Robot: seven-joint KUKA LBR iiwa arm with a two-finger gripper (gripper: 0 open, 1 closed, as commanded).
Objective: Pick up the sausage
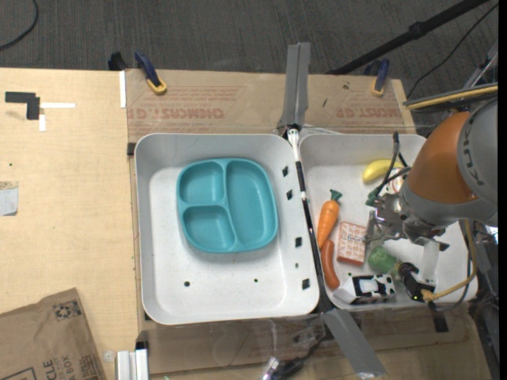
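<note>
The sausage (329,264) is a slim red-brown link lying lengthwise along the left wall of the right bin (455,271). It sits just below the orange carrot (326,219). My gripper (380,226) hangs over the middle of the right bin, under the orange band (444,165) of the arm. It is to the right of the sausage, above a green item (382,258) and beside a pink box (351,242). Nothing of the sausage is under it.
A yellow banana-like piece (378,169) lies at the back of the right bin. A black and white item (372,287) sits at its front edge. The left bin (158,275) holds a teal divided plate (227,204). A metal divider (297,93) stands between the bins.
</note>
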